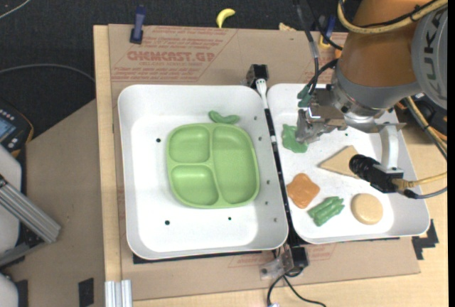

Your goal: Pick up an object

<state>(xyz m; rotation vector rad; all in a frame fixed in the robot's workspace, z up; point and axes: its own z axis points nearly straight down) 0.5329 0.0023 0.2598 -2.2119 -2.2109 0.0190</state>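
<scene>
Brown cardboard (178, 57) covers the bench and carries two shallow white bins side by side. Left bin (135, 156) holds a green divided plate (212, 165) with a small green piece (223, 117) at its far edge. Right bin (419, 217) holds a green leafy item (293, 139), a tan wedge (340, 160), an orange piece (303, 190), a green pod cluster (326, 209) and a pale round biscuit (367, 208). Gripper (308, 129) hangs over the right bin's left part, directly above and at the green leafy item, which lies against the divider between the bins. Whether the tool is parted or closed cannot be told, nor whether it touches the item. The leafy item is judged the nearest candidate, lying just below and slightly left of the tool; the others lie well apart, nearer the front edge.
</scene>
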